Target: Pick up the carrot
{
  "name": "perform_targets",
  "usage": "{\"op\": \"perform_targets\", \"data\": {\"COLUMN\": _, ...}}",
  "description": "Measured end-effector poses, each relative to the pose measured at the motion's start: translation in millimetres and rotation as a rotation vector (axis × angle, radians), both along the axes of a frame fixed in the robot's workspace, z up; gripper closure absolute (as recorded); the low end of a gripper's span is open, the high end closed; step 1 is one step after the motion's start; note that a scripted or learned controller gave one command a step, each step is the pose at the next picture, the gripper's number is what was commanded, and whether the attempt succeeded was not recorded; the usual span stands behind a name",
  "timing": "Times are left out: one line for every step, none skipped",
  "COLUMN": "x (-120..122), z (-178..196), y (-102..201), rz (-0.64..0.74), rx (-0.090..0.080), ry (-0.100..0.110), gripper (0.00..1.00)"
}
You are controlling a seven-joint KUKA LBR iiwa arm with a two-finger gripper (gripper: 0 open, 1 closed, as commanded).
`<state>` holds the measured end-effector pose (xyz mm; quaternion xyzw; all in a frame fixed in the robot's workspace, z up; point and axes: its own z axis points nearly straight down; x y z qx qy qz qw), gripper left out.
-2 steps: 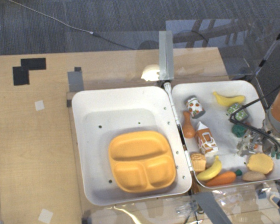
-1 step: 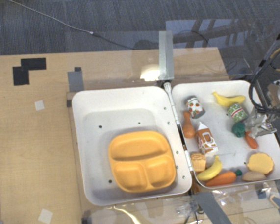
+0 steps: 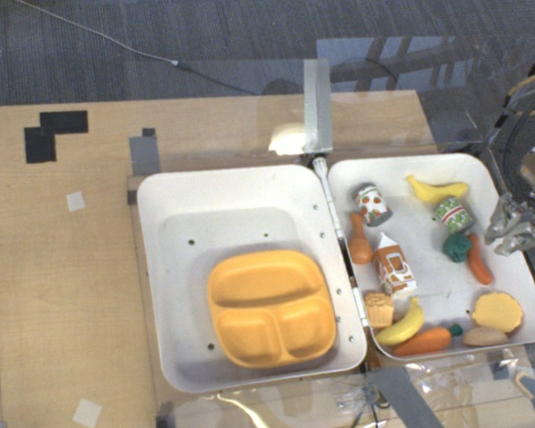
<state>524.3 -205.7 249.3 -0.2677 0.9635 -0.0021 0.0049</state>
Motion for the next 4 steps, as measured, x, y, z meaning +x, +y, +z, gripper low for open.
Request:
{"op": "perform_targets", "data": {"x": 104.6, "z": 25.6, "y": 33.0, "rz": 0.194, "rx": 0.001, "ry": -0.003, "gripper": 1.00}}
{"op": "perform_targets", "data": {"x": 39.8, "z": -13.5, "y": -0.4, "rz": 0.730, "rx": -0.004, "ry": 0.005, "gripper": 1.00}}
{"op": "perform_targets", "data": {"x": 98.5, "z": 39.9, "y": 1.5, "rz": 1.167, "rx": -0.011, "ry": -0.001, "gripper": 1.00}}
{"op": "perform_targets", "data": {"x": 69.9, "z": -80.3, "y": 17.8, "rz": 1.234, "rx": 0.003, "ry": 0.009, "gripper": 1.00}}
